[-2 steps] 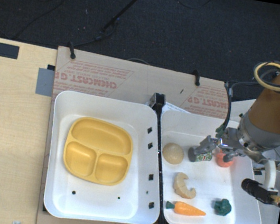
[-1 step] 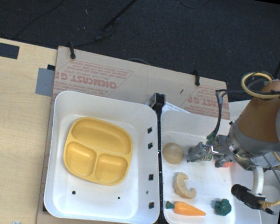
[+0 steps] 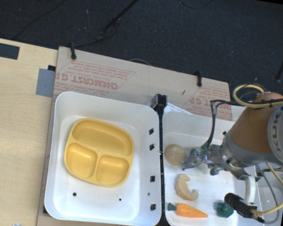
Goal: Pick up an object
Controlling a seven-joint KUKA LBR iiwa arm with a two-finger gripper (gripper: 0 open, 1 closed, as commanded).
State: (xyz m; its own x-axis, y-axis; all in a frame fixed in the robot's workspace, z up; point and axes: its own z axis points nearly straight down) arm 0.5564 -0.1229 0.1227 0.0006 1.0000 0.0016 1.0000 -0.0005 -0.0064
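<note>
The desk (image 3: 3, 129) bears two white bins. The left bin (image 3: 65, 112) holds a yellow divided plate (image 3: 100, 152). The arm (image 3: 260, 130) reaches into the right bin (image 3: 183, 123), the gripper (image 3: 198, 159) low just beside a pale round object (image 3: 174, 154), likely lining up a grasp; I cannot tell how the jaws stand. Nearer lie a beige curved piece (image 3: 186, 187), a toy carrot (image 3: 190, 212) and a small teal object (image 3: 224, 208).

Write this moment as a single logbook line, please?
arm: low over right bin | gripper: beside round beige ball | untouched: curved piece, carrot | left bin: yellow tray
</note>
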